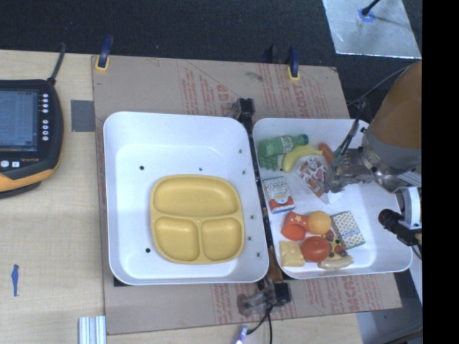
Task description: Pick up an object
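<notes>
Over right bin [387, 262], end effector [336, 181], crinkled packet [313, 173], glossy toy fruit [310, 224]

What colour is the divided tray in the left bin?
Pale yellow, the divided tray shows plainly in the camera view.

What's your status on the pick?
Claw low in right bin, at snack packet. Nothing seen held. Banana, bottle crowd close.
</notes>
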